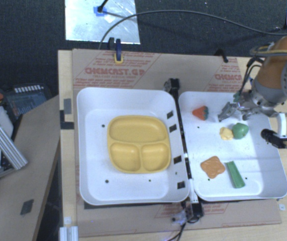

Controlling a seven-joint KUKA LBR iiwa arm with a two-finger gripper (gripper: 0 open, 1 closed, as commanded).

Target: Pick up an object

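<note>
— Bins first, left to right?
— Left bin [90, 134]: white, shallow, holding a yellow divided tray [138, 143] at centre, three compartments, one wide at 12 o'clock, two smaller at 6 o'clock. Nothing seen lying in the compartments.
— And across the divider?
— Right bin [269, 179], five small things. Red-and-orange piece [200, 113] at 11 o'clock, near the top-left corner. Orange flat piece [213, 166] at 7 o'clock. Green stick [235, 174] just beside it, toward 6 o'clock, lying slanted. Yellow lump [226, 133] near centre, touching or nearly touching a green round piece [241, 130] on its 3 o'clock side.
— Arm?
— Reaching in from 3 o'clock, grey with orange above the wrist. Gripper [228, 112] low over the right bin at about 12 o'clock, between the red-and-orange piece and the green round piece, above both lumps in the view.
— Fingers: wide, narrow, holding?
— Cannot tell; metal parts too tangled and small to read. Nothing visibly held. All five pieces resting on the bin floor.
— Closest piece to the claw?
— Green round piece and yellow lump, just toward 5 o'clock from it.
</note>
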